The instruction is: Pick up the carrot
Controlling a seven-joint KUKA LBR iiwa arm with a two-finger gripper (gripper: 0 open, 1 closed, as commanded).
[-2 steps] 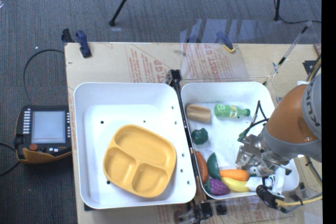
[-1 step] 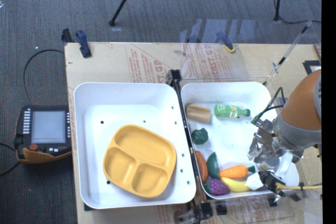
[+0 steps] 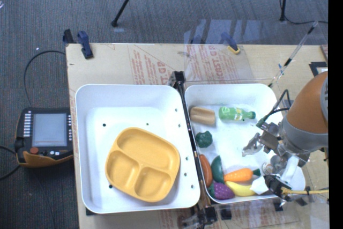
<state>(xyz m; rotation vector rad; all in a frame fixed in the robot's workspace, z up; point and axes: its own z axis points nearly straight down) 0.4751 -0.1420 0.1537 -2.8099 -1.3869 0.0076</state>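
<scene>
The carrot [image 3: 239, 174], orange with a small green tip at its right end, lies on its side near the front of the right bin [image 3: 268, 95]. It is between a dark green vegetable [image 3: 217, 169] on its left and a yellow banana [image 3: 239, 189] just in front. My gripper [image 3: 255, 143] hangs over the right half of this bin, a little behind and to the right of the carrot and apart from it. Nothing shows between its fingers.
The right bin also holds a tan bread roll [image 3: 202, 115], a green bottle [image 3: 236, 113], a dark broccoli piece [image 3: 203, 139], a red-orange sausage shape [image 3: 205, 169] and purple grapes [image 3: 221, 190]. A yellow divided plate [image 3: 142, 164] lies in the left bin [image 3: 96, 110].
</scene>
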